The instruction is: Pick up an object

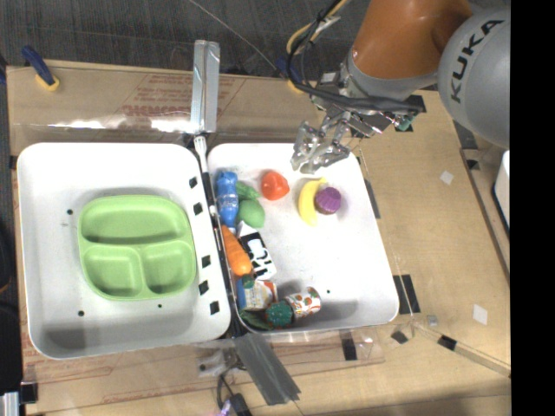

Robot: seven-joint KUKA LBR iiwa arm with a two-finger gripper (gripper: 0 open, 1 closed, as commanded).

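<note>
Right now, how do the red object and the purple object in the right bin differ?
The red object lies alone on bare bin floor; the purple object rests against a yellow object. The red one looks slightly larger and lies left of the purple one. The gripper is above both. Both are small and rounded, in the right bin.

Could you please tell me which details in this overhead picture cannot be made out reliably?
- The metal hand: its tips blur together above the right white bin, so contact with anything is unclear.
- Small printed cans and a dark green piece: crowded at the bin's near edge, labels too small to read.
- Black-and-white printed card: partly covered by the orange carrot-shaped toy.
- Blue plastic bottle: pressed against the bin wall, far side hidden.
</note>
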